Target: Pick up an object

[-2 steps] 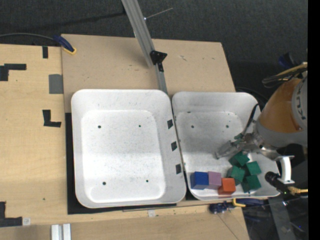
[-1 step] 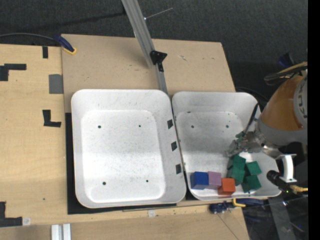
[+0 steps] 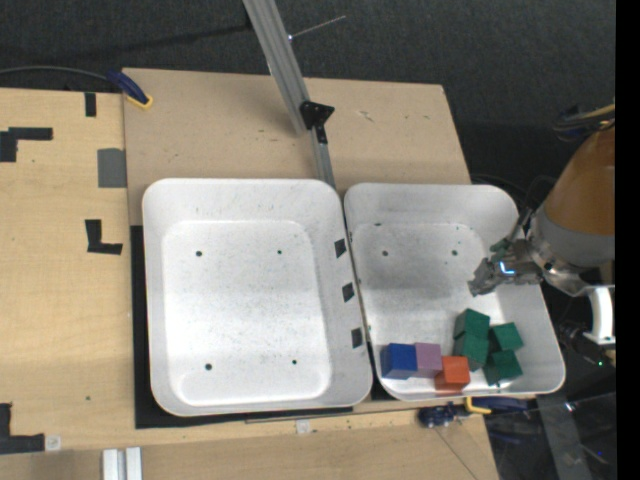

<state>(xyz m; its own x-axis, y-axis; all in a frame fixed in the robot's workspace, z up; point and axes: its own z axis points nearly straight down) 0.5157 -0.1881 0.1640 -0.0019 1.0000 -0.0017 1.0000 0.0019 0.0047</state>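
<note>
1. Plywood forms the top of the desk (image 3: 250,118), with dark floor beyond it and black tape marks along its left part.
2. Objects for picking lie in the right bin (image 3: 420,218), all gathered in its near right corner: a blue block (image 3: 400,359), a pale purple block (image 3: 428,357) touching it, an orange block (image 3: 455,371) just beside that, and a cluster of dark green blocks (image 3: 489,343) piled against the bin's right wall.
3. Beside it, the left bin (image 3: 240,198) is a shallow white tray with small dark dots on its floor; the two bins touch along their inner rims, where small black clips sit.
4. Running down from the top of the view, a slanted metal rail (image 3: 280,48) ends near the seam between the bins.
5. Reaching in from the right, the arm (image 3: 585,208) puts the claw (image 3: 495,273) low over the right bin's right side, just above the green cluster and apart from it.
6. From this angle the claw looks small and blurred, so I cannot tell how it is set; nothing is seen held in it.
</note>
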